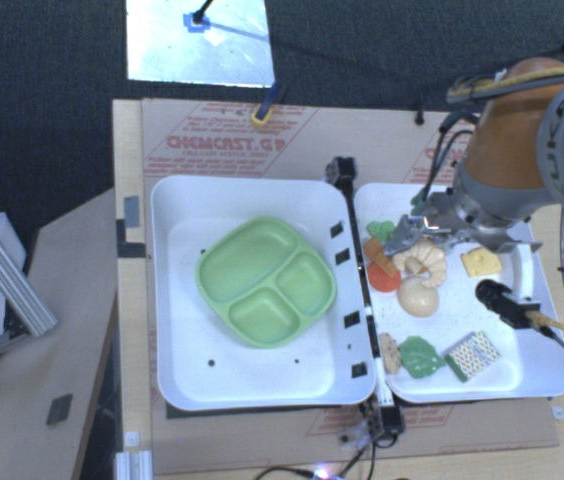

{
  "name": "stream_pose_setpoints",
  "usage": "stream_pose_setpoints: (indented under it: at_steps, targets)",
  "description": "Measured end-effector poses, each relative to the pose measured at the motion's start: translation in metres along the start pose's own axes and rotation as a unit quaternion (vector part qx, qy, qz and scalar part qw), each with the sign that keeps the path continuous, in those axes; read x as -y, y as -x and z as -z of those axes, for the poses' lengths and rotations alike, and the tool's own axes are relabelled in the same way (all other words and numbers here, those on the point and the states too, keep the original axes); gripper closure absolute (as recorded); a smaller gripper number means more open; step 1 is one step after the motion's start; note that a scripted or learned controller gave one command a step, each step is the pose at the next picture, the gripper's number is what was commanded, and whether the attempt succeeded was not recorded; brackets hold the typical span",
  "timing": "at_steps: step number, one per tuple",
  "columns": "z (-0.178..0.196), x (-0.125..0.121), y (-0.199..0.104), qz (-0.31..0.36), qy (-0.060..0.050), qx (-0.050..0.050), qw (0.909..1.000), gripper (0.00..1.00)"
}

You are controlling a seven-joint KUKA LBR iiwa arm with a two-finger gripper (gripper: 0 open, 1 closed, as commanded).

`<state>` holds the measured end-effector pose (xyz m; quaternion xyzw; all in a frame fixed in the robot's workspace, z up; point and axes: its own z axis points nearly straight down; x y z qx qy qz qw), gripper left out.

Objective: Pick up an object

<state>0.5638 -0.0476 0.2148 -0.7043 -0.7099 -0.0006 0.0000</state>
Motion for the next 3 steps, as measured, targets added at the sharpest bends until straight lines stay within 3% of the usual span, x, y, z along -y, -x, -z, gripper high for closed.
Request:
stream_pose_setpoints:
  at_steps: [3]
  targets:
    - [0.017, -0.003, 0.008, -0.002, 0.000, 0.000, 1.0000, 1.00]
